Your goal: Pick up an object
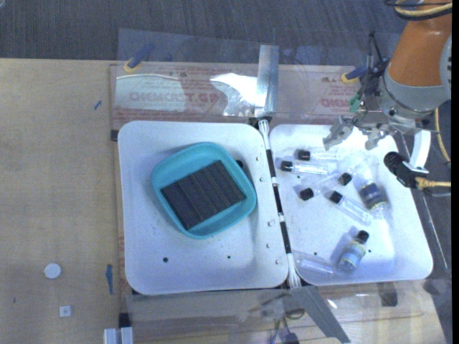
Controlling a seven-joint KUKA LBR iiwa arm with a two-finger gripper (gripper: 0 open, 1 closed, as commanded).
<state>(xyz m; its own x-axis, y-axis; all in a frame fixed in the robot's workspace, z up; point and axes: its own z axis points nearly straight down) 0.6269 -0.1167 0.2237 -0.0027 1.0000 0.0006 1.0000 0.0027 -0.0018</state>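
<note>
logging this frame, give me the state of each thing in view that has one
gripper: fingers open, nothing between them, over the right bin's far end
teal tray: right way up in the left bin, dark ridged pad inside
small vials: capped, lying on their sides in the right bin
bottle: capped, lying tilted near the right bin's front
right bin: holds the vials and bottle
left bin: holds the tray

The robot's arm (422,49) shows a broad, rounded orange band above a pale grey wrist ring. Thin dark cables and a yellow loop run along its top and side. Below the ring sits a silvery metal gripper (353,136) with two slim, light grey fingers (334,136) and small green fittings near its base.
</note>
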